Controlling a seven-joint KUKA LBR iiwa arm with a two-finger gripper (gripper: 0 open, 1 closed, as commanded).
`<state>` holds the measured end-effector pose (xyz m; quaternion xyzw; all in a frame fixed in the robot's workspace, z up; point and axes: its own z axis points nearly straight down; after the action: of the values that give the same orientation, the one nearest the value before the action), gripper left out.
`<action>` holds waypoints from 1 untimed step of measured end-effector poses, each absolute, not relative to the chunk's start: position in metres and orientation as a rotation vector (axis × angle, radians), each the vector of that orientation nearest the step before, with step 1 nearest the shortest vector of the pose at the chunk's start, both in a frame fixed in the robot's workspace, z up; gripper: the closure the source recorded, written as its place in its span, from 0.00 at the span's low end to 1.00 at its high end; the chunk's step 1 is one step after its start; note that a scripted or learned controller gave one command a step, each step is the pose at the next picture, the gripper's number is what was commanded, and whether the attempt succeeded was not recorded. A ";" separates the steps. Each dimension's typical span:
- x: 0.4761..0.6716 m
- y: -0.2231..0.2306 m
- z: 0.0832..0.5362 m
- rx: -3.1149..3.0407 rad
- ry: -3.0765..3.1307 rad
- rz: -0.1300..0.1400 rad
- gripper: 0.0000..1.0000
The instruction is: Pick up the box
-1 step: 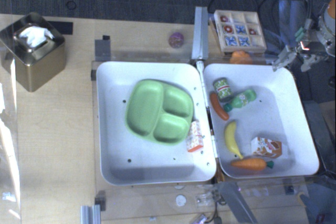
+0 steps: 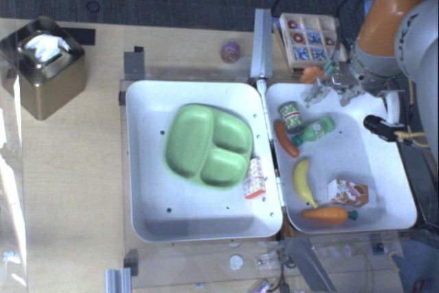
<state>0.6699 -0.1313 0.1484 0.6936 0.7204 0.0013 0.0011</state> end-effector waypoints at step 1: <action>0.629 -0.127 0.088 2.118 2.309 0.008 0.00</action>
<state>0.6291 -0.1270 0.0881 0.6761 0.7368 0.0027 0.0042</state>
